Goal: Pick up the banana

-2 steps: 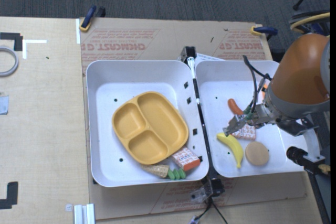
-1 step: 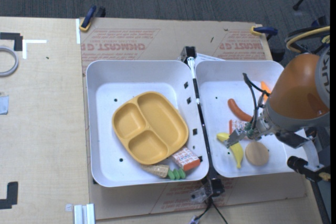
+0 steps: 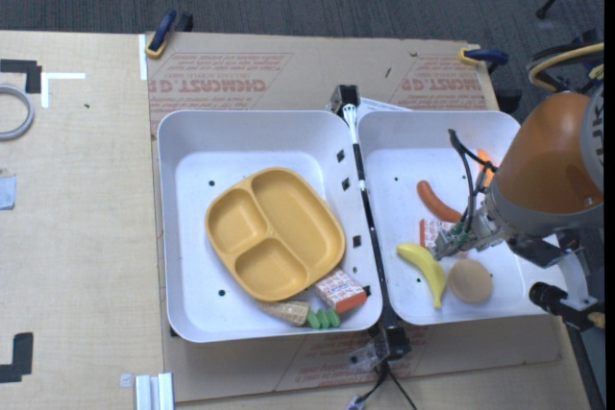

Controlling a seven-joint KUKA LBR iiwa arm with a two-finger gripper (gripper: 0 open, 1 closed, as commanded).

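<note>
Fingers (image 3: pixel 452 243) hover just above the banana (image 3: pixel 426 271); I cannot tell if they are parted. It looks light, smooth and curved; grasp across its thick middle.

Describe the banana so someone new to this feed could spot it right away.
Look at the right bin, the one the arm reaches into. Near its front edge lies the banana, just left of a round tan ball and below a red sausage. It is the only yellow curved thing in that bin, and the pincer hangs right beside its upper end.
</note>
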